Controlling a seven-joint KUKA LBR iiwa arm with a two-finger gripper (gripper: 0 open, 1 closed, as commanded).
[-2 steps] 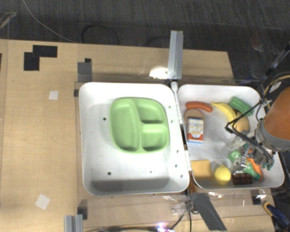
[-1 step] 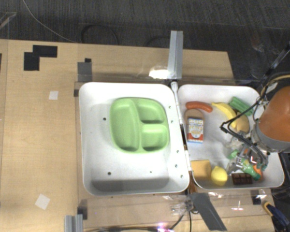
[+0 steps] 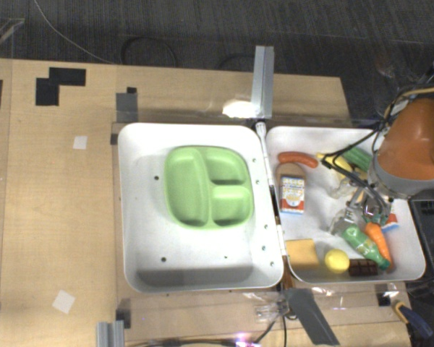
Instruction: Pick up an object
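brown block (image 3: 362, 268) at right bin's front | hand (image 3: 363, 210) above green bottle (image 3: 359, 239) | spread unclear

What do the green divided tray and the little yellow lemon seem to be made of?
The green divided tray looks like moulded plastic with a matte finish: one even colour, soft rounded compartment edges. The lemon is probably a plastic toy, being uniformly bright yellow and smooth, though at this size a real fruit cannot be ruled out.

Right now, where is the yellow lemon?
In the right bin, near its front edge, the lemon sits between a tan block and a dark brown block.
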